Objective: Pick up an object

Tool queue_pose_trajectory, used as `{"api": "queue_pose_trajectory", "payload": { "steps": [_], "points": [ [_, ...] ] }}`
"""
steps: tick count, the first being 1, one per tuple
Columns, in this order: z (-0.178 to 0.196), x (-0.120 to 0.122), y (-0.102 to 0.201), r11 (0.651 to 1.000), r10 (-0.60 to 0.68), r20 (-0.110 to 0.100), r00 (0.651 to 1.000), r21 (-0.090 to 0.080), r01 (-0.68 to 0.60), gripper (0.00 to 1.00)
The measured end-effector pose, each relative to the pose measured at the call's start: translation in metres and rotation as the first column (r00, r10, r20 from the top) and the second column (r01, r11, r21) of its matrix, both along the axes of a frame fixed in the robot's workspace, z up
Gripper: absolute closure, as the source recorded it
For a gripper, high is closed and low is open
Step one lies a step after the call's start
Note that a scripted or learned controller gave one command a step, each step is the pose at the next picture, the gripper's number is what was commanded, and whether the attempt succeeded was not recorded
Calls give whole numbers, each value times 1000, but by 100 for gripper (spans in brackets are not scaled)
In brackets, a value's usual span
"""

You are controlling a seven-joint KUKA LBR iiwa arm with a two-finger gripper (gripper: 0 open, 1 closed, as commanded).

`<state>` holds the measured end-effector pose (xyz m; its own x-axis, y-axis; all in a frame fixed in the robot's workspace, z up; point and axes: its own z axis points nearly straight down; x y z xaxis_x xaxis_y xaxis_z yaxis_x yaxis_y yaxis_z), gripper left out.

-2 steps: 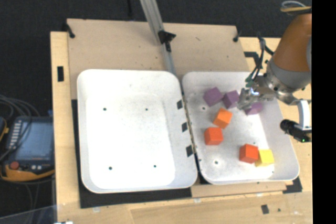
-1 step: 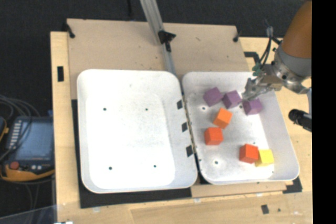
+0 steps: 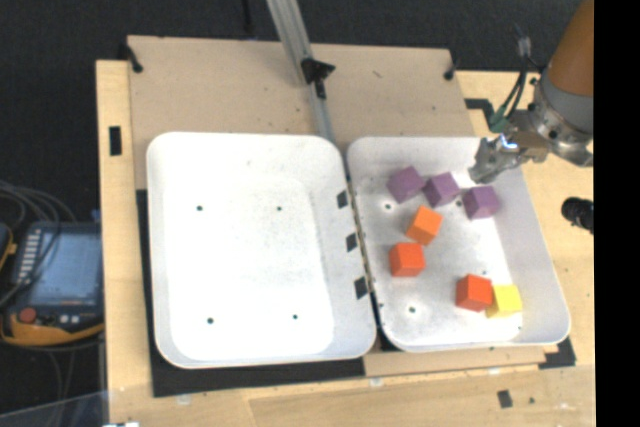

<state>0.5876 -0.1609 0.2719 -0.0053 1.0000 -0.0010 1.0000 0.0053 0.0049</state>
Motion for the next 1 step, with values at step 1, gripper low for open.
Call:
{"api": "queue_pose_trajectory", "payload": {
  "steps": [1],
  "points": [
    [-12,-16,56,1000,0,-4,1000,1,0,100]
  ]
}}
